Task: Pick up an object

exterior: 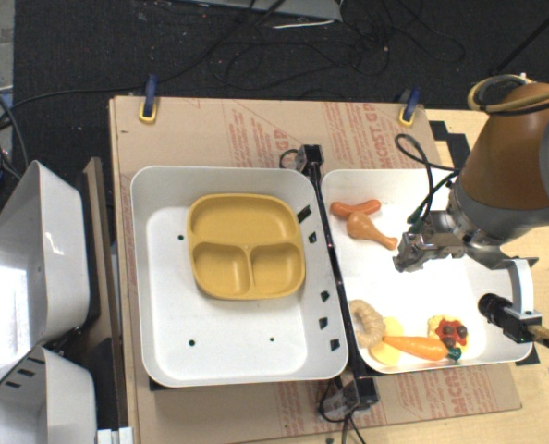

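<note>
Nothing is picked up yet: the tool hangs right of centre over the toy drumstick (grip unreadable).

**Arm appearance, overhead camera**

From my remote station I see the arm as a rounded orange-brown shell over a grey wrist section. Relative to the right bin, it sits over the bin's right side. The gripper is dark grey metal, blocky, with visible hardware. Black cables loop from the wrist toward the gripper. A white bracket with a black cylindrical fitting sits below the wrist.
</note>
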Available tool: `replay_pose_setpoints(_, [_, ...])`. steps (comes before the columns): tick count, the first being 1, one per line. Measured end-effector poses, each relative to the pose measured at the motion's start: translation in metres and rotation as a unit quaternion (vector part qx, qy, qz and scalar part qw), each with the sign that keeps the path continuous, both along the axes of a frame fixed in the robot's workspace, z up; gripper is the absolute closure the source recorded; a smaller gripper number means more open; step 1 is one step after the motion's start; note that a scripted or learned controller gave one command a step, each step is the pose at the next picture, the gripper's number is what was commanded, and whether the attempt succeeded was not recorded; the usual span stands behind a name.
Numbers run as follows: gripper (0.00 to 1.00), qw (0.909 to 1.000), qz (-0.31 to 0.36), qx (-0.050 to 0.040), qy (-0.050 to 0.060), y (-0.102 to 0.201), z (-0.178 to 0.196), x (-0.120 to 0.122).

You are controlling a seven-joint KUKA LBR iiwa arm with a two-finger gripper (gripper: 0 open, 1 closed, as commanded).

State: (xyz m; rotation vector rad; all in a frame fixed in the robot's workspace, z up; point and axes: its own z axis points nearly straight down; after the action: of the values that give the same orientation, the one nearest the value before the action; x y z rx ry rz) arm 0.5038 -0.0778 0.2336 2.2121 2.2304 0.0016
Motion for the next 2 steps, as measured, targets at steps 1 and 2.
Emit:
replay_pose_setpoints(1, [1.00,1.0000,0.000,-0.0002,-0.001,0.037,0.003,0.027])
replay_pose_setpoints(2, [1.00,1.0000,0.000,-0.0003,0.000,0.086,-0.009,0.049])
